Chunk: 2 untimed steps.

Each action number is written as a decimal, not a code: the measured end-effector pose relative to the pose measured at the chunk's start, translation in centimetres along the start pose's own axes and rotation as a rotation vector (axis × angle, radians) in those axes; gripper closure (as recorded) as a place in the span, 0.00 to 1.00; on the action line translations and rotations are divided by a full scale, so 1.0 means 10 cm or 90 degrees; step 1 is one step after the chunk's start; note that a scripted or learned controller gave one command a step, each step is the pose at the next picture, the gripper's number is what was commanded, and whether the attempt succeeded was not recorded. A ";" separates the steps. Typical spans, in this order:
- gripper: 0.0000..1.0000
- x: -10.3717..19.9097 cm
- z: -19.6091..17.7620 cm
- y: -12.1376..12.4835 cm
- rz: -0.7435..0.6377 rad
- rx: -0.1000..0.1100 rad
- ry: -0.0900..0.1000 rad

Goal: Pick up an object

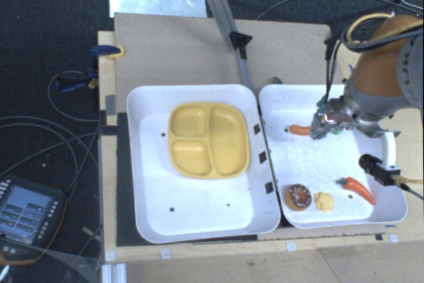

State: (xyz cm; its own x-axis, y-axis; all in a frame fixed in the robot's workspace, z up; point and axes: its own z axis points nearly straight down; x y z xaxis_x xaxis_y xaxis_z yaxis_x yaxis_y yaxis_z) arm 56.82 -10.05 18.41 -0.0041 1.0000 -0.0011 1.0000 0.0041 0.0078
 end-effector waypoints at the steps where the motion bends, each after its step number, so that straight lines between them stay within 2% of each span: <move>1: 1.00 -0.09 -0.59 0.07 -0.001 -0.001 -0.001; 2: 1.00 -0.09 -0.82 0.08 -0.002 0.002 0.000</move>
State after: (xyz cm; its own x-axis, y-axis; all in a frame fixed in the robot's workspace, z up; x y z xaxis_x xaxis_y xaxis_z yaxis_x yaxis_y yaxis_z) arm 57.57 -10.92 26.66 -0.0065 1.0000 -0.0004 1.0000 0.0065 0.0045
